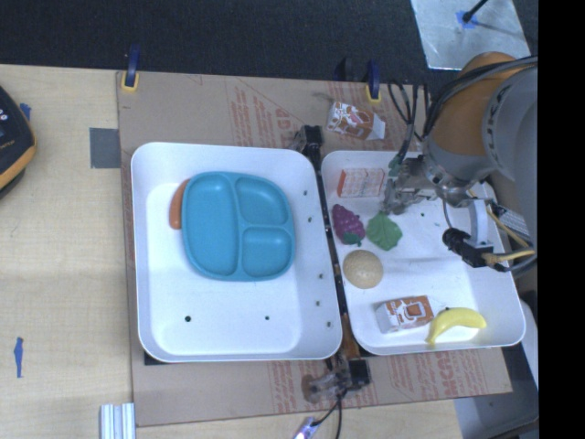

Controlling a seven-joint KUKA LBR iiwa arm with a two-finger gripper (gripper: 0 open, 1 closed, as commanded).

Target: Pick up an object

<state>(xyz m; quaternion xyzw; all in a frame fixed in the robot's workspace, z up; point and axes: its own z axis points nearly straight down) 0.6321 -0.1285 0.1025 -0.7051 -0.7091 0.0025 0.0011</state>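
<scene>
— Objects in the right bin (512,332): how many?
— Six, one of each: a purple grape bunch (346,222) at nine o'clock, a green vegetable (385,232) just beside it, a tan ball (363,269), a small carton (404,314) and a banana (456,325) at six, a white box (362,183) at eleven.
— The left bin (146,245)?
— One blue divided plate (239,225), an orange thing (175,207) under its nine o'clock edge.
— The hand (399,199)?
— Above the green vegetable; whether spread or pinched, I cannot tell.
</scene>
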